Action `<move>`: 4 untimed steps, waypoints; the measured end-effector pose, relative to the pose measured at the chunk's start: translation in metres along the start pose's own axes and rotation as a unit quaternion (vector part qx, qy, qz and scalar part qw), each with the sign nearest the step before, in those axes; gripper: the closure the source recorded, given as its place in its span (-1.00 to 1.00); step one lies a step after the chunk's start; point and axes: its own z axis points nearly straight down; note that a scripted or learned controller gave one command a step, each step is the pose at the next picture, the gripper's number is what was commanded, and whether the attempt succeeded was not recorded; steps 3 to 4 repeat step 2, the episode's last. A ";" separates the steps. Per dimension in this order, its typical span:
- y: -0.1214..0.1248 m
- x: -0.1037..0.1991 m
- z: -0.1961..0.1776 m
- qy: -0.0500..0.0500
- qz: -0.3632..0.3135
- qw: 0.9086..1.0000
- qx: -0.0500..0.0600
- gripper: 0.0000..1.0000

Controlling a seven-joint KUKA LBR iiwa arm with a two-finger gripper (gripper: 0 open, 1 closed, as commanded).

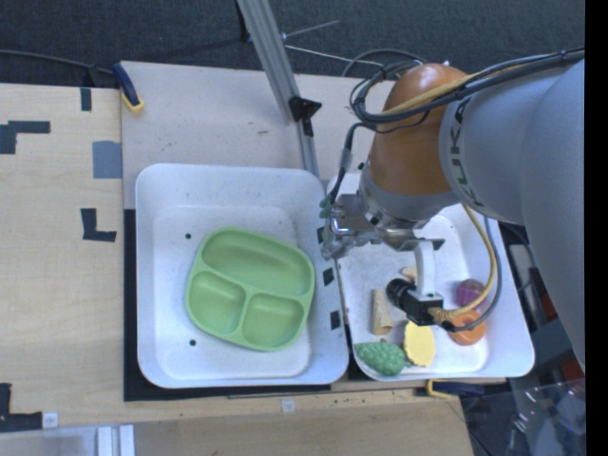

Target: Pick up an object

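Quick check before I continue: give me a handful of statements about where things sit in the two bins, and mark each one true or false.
1. The green divided plate lies in the left bin. True.
2. The green leafy piece sits in the left bin. False: it lies near the front edge of the right bin.
3. The plate has three compartments. True.
4. A yellow piece lies beside the green leafy piece. True.
5. The arm hangs over the left bin. False: it hangs over the right bin.
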 end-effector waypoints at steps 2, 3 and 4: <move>-0.016 0.057 -0.004 0.000 0.001 1.000 -0.001 -1.00; -0.016 0.057 -0.004 0.000 0.001 1.000 -0.001 -1.00; -0.016 0.057 -0.004 0.000 0.001 1.000 -0.001 -1.00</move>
